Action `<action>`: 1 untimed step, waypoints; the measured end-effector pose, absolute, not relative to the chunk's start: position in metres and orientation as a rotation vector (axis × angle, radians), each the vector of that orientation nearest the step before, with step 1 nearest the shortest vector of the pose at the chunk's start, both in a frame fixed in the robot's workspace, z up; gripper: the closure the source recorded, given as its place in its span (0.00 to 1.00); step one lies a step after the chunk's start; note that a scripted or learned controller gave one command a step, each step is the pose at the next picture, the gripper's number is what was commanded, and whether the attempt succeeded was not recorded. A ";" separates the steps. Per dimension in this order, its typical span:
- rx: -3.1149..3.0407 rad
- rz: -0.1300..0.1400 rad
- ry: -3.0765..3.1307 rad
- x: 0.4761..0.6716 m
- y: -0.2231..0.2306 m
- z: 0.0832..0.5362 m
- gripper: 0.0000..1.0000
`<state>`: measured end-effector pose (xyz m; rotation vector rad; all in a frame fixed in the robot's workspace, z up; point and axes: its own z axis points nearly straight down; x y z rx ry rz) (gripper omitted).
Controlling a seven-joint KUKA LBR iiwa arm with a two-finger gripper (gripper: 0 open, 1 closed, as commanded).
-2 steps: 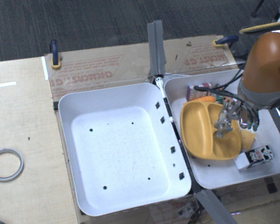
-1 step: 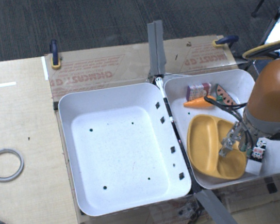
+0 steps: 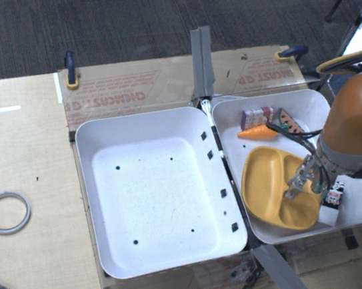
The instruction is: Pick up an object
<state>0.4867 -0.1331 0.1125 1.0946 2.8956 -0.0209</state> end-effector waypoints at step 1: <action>1.461 -0.002 2.779 0.569 -0.055 0.192 1.00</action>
